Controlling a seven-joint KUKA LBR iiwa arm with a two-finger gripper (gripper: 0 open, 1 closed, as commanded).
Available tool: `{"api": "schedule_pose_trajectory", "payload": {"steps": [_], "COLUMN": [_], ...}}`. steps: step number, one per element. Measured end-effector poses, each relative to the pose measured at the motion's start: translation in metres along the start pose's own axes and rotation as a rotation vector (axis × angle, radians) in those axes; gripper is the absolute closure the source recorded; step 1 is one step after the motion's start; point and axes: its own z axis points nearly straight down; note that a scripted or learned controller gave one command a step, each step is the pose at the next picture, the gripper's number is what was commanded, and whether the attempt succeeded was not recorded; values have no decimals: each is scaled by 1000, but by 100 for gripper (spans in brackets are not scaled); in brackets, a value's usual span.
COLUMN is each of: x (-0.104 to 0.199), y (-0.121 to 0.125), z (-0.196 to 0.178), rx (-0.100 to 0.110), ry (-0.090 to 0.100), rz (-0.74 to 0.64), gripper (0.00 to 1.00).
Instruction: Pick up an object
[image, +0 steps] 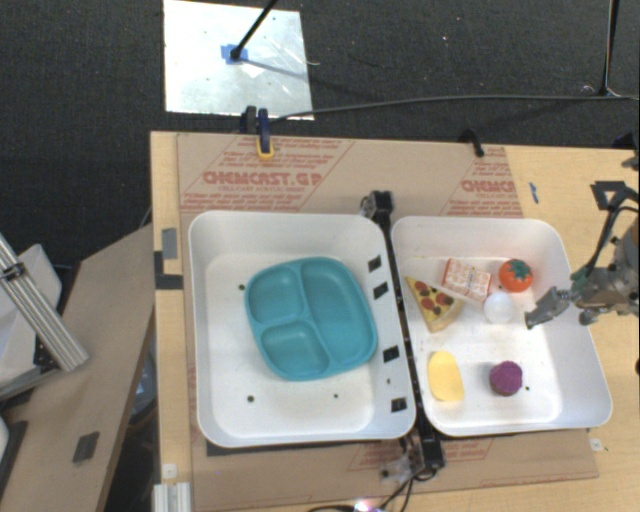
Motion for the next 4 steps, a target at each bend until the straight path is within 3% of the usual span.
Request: {"api": "schedule_pose_trajectory", "payload": {"steps": [1,2,4], "x": [1,-3,-6], "y": [3,11,20], "z": [-7,52,130], "rx": [-12,-10,-10], "ry": [-3,-2,-2], "rz": [-4,-2,-2], "gripper": [0,0,0]}}
